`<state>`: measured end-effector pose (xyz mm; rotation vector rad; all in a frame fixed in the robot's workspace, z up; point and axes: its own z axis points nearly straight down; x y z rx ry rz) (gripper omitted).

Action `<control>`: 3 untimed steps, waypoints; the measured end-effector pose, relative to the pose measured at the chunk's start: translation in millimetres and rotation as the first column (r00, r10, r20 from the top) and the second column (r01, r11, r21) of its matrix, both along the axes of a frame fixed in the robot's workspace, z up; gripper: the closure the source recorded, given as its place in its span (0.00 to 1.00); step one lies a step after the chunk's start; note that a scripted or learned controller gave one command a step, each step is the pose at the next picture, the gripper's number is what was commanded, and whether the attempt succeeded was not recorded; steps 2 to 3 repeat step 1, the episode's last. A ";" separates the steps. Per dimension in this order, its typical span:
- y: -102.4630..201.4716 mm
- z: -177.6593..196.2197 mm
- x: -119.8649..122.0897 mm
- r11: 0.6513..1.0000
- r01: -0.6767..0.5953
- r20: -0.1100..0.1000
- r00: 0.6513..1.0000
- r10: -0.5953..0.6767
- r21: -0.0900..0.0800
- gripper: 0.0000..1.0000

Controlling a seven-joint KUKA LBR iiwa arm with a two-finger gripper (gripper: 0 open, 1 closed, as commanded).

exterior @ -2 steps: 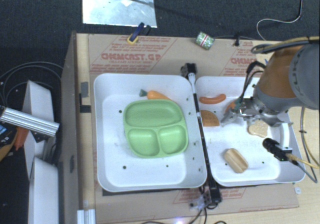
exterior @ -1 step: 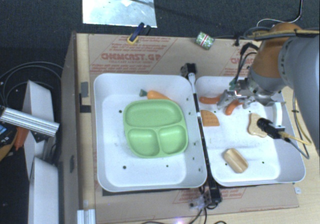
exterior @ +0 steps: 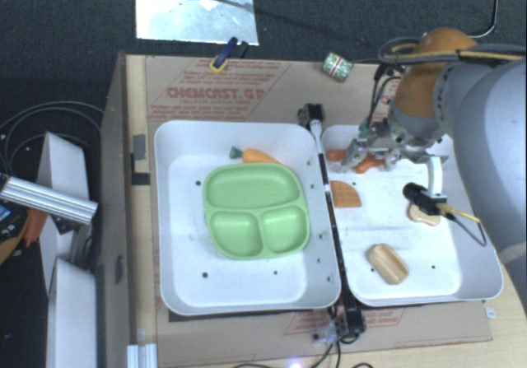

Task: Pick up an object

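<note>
- The green plate [exterior: 255, 208], with three compartments, lay flat in the middle of the left bin [exterior: 177, 193] and took up most of its floor.
- A carrot [exterior: 262, 157] lay just behind the plate's far edge, close against it, with its green stub pointing away to the plate's left.
- The right bin [exterior: 461, 272] stood just to the right of the plate's bin, and the two rims met along a dark strip.
- The gripper [exterior: 372, 156] was low in the far left corner of the right bin, right of the plate and level with its far edge. The grey arm [exterior: 486, 119] (orange band at the wrist) ran off further right.
- Whether the gripper was wide, narrow or holding anything could not be told; its tip was too cluttered to read.
- An orange piece [exterior: 365, 165] lay on the bin floor right at the gripper's tip, right of the plate's far edge. Contact between the two could not be made out.
- A brown half-round slice [exterior: 344, 194] lay just right of the plate, across the dark strip, nearer than the orange piece.
- A tan roll [exterior: 387, 263] lay right of the plate's near edge, well apart from the gripper.
- A small green can [exterior: 336, 66] lay on the cardboard well beyond the plate, outside both bins.
</note>
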<state>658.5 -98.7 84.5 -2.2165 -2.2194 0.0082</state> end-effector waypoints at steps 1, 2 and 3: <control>-0.1 26.3 10.0 1.000 -0.004 0.007 1.000 0.004 0.000 0.00; -0.1 26.3 10.0 1.000 -0.004 0.007 1.000 0.004 0.000 0.00; -0.1 26.3 10.0 1.000 -0.004 0.007 1.000 0.004 0.000 0.00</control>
